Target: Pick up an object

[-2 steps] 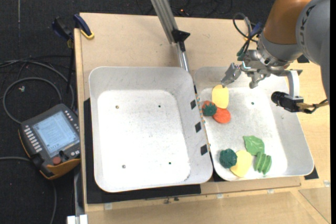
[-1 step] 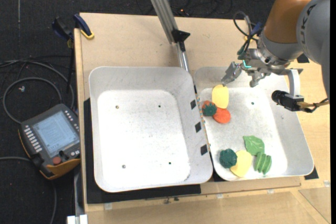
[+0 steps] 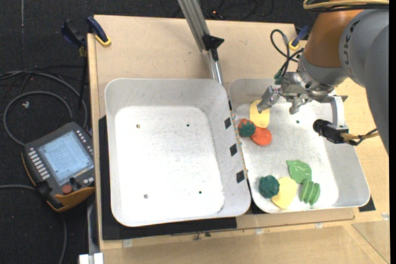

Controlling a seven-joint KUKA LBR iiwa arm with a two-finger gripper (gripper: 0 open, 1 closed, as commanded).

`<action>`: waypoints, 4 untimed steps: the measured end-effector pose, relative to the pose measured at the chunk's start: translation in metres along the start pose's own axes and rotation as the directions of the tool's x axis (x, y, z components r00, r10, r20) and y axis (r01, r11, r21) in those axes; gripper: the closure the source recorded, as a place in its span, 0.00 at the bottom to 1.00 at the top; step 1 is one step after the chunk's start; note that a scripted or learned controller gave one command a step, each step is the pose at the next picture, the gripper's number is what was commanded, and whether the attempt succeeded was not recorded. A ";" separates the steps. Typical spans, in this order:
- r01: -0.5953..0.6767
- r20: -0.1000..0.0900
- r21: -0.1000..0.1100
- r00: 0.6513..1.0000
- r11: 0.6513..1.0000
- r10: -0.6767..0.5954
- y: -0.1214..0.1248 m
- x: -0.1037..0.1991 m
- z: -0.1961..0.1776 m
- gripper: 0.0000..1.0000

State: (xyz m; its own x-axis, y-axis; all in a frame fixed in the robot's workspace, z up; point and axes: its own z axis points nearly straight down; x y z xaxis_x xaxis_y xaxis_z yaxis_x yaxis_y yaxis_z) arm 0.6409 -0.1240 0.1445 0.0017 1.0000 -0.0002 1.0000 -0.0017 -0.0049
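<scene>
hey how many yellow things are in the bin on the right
2. One yellow object lies near the right bin's far left side, just below the gripper, next to a red piece. The other yellow object sits at the near edge between green pieces. More may be hidden under the arm.

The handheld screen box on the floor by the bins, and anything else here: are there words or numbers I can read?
None can be read.
Handheld control box: its lit screen shows pale rows, too small and blurred to read.
White bins: dark specks and black marks, no letters.
Toy food: no labels.
Arm: no legible brand or number.
</scene>
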 end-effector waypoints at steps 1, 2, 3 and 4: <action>0.001 0.000 -0.002 1.000 1.000 -0.001 0.000 0.001 0.052 0.00; 0.001 0.000 -0.007 1.000 1.000 -0.001 0.001 0.000 0.039 1.00; 0.004 0.001 -0.013 1.000 1.000 -0.004 0.007 0.000 -0.025 1.00; 0.001 0.002 -0.012 1.000 1.000 -0.001 0.001 -0.007 -0.077 1.00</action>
State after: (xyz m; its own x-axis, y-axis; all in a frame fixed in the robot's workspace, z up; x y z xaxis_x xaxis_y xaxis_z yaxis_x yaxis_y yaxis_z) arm 0.6420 -0.1309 0.2219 0.0004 1.0000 -0.0020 1.0000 -0.0004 0.0068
